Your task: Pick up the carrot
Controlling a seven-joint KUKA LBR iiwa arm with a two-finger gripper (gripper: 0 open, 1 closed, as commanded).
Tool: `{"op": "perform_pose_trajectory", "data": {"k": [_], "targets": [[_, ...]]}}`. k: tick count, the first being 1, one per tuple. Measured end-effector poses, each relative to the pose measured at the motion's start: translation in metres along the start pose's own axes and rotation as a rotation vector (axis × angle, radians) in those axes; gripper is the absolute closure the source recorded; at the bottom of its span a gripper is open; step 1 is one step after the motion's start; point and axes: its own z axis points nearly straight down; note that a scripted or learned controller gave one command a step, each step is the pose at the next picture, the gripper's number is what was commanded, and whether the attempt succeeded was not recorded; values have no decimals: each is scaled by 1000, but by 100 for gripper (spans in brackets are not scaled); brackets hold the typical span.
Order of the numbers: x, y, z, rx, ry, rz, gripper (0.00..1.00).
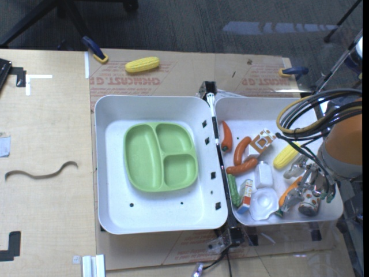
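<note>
Carrot (288, 190) lies in the right bin (249, 105), toward its 4 o'clock corner, right under the gripper (304, 196). Only a short orange stretch shows, with a green tuft at its 7 o'clock end.

Long axis appears to run 7 to 1 o'clock, leafy end low; the tip is hidden by the gripper.

Whether the gripper is clenched or released: cannot tell, too much clutter and metal.

Judgement: a light, rigid plastic toy, smooth and likely slippery. Best taken across the thick middle, square to the axis. A white cup (262, 203) sits just beside at 8 o'clock.
</note>
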Motion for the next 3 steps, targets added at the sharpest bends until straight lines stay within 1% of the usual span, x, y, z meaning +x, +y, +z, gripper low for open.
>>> {"op": "perform_pose_trajectory", "data": {"k": [1, 2, 3], "targets": [[-2, -4, 0, -1, 0, 316, 0], [-29, 43, 4, 2, 0, 279, 0], [-30, 43, -6, 4, -4, 275, 100]]}}
